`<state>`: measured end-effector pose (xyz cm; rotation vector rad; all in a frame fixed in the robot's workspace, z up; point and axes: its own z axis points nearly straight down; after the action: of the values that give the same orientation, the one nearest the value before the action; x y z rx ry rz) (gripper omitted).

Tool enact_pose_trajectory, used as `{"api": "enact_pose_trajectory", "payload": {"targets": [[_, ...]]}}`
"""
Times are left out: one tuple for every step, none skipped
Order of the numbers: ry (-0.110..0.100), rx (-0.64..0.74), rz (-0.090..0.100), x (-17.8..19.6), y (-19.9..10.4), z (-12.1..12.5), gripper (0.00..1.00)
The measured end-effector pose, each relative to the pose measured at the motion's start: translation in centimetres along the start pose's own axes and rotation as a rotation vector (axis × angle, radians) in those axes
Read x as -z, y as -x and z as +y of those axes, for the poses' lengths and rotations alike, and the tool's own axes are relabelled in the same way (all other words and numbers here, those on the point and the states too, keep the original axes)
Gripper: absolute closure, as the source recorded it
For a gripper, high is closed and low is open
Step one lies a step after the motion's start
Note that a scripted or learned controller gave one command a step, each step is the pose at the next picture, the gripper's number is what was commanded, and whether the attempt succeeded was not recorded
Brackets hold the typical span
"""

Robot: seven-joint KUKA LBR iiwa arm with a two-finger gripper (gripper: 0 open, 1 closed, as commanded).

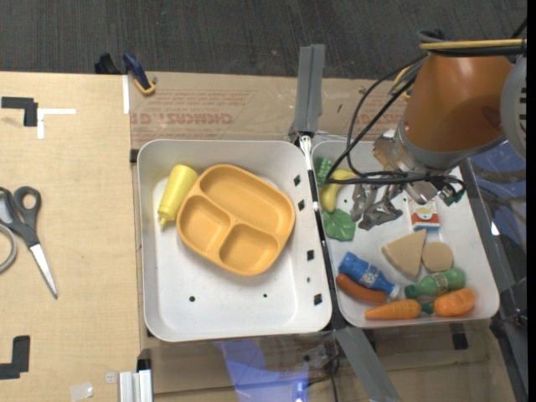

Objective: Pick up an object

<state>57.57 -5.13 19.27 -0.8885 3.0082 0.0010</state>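
My gripper [378, 205] hangs low over the back of the right bin [486, 249], under the arm's orange band [456, 99]. Just left of it lie a green toy [339, 224] and a yellow banana-like piece [329, 195]. To its right sits a small white carton with red and blue print [425, 219]. Nearer the front lie a tan bread slice [404, 254], a round tan piece [437, 255], a blue packet [364, 270], a red sausage [358, 288], a carrot [394, 310], a green vegetable [435, 283] and an orange piece [455, 302].
The left bin [167, 300] holds an orange divided plate [234, 219] and a yellow bottle [174, 193]. Scissors [29, 233] lie on the bench at the far left. Black cables [368, 115] loop beside the arm above the right bin.
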Motion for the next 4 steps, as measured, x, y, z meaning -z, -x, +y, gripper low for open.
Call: {"api": "enact_pose_trajectory", "payload": {"targets": [[-0.001,0.094,-0.002,6.6,8.2,-3.0,1.0],[-0.002,0.067,-0.001,12.6,2.6,-11.6,1.0],[0.0,0.34,0.0,7.6,-2.1,-18.9,1.0],[0.0,0.34,-0.001,7.6,-2.1,-18.9,0.0]]}}
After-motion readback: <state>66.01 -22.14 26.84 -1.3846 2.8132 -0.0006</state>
